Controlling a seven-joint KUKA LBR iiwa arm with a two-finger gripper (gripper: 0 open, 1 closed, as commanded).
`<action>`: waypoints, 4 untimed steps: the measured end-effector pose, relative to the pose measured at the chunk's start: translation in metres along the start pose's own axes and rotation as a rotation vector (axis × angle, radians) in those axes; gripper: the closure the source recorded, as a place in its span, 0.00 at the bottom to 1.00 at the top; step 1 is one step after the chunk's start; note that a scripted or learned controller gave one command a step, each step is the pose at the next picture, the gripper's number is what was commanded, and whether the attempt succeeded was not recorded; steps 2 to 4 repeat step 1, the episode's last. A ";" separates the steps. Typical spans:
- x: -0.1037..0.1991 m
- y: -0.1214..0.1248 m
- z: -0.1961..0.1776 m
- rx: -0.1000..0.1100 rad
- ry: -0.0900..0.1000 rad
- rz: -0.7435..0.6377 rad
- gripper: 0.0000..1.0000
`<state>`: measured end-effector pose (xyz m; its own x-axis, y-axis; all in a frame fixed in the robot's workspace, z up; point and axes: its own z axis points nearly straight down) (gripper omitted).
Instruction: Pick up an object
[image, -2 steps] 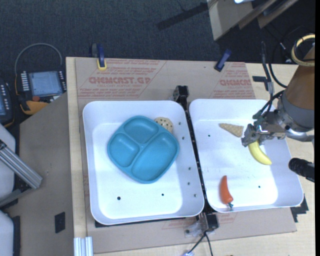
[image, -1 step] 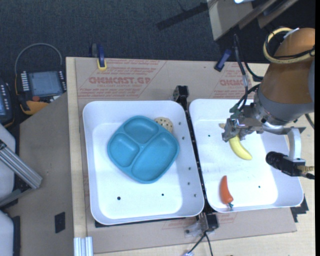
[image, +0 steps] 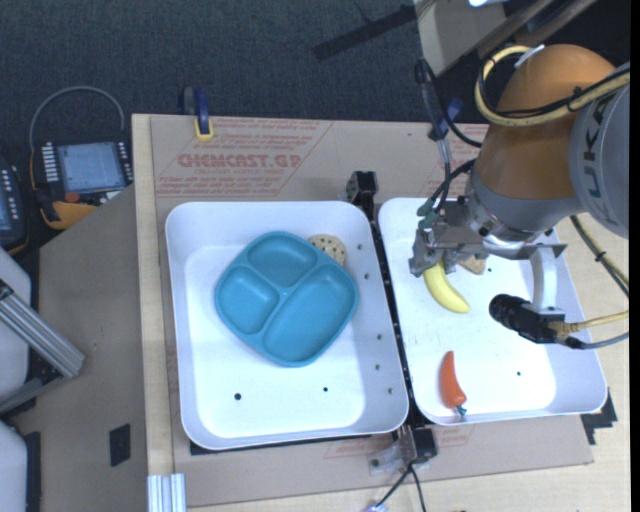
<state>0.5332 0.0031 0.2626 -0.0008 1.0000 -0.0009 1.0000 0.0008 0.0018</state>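
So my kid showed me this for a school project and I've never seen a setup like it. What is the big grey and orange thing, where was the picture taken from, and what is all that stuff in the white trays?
The big grey and orange thing is a robot arm, reaching in from the right. The picture comes from one camera fixed above the bench, looking down at a slant.

On the bench sit two shallow white bins side by side. The left bin holds a blue divided plate, with a round tan item like a cookie peeking out behind it. The right bin holds a yellow banana and a small orange-red pepper or carrot-like piece.

The arm's gripper, its two-finger hand, is down right above the banana's upper end. From this angle I cannot tell whether it has actually gripped the banana.
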 end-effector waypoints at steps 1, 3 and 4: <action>0.050 0.016 0.017 0.000 0.001 -0.003 1.00; 0.050 0.016 0.017 0.000 0.001 -0.003 1.00; 0.050 0.016 0.017 0.000 0.001 -0.003 1.00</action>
